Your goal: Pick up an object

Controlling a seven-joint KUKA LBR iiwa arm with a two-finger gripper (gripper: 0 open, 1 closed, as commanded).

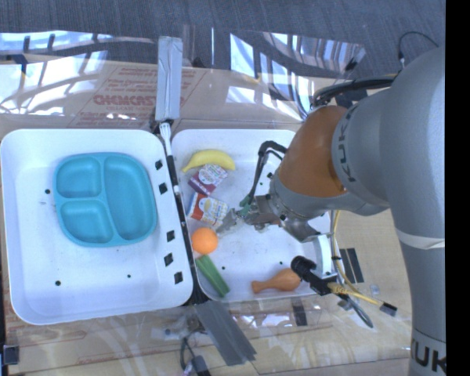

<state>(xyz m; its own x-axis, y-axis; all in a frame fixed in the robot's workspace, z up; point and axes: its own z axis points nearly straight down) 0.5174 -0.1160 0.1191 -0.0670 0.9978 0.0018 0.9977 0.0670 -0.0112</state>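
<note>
Beside the orange (205, 241), w/ the gripper (233, 219) just up-right of it in the right bin (251, 143), fingers look parted & holding nothing, snack packet (207, 208) just left, approx. closest pick.

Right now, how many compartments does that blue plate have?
3: the blue plate, in the left bin, has two smaller compartments on its left side and one long compartment down its right.
</note>
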